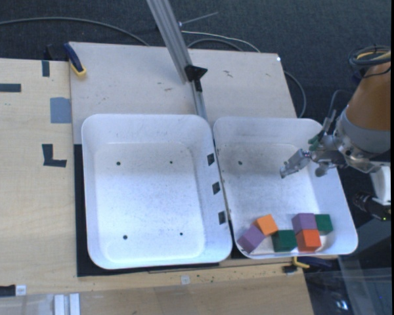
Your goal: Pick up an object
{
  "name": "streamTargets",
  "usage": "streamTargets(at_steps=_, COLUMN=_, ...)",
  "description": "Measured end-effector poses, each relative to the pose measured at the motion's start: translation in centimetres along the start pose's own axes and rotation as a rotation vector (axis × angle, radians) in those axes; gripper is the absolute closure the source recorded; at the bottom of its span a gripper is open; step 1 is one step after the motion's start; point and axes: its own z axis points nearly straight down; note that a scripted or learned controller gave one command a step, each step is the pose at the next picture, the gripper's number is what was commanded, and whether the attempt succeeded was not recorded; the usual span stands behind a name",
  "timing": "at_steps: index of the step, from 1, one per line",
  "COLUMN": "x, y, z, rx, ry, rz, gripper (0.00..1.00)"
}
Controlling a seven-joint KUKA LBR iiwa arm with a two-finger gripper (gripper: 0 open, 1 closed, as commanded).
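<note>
- From the one camera above: my tool (294,167), a small grey two-finger piece at the end of my grey arm with the orange band, hangs over the middle of the right-hand shallow white plastic bin (262,126). It carries nothing, and whether it is open or closed I cannot tell at this size.
- The things to pick lie huddled in that bin's near corner, well apart from my tool: an orange cube (267,224) touching a purple block (251,237), a dark green block (284,241), an orange-red block (308,239), a second purple block (305,221) and another green block (324,223).
- I judge they cluster there because the bin floor runs down toward that corner; being packed tight, any grasp risks nudging neighbours.
- The left-hand white bin (92,176) sits alongside on the pale wooden surface (26,176).
- No brand, label or legible writing shows.
</note>
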Motion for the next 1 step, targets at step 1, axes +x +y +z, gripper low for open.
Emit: streamTargets(at_steps=1, x=-4.7, y=-2.21, z=13.24, rx=0.002, ry=0.0, rz=0.005, gripper=0.0)
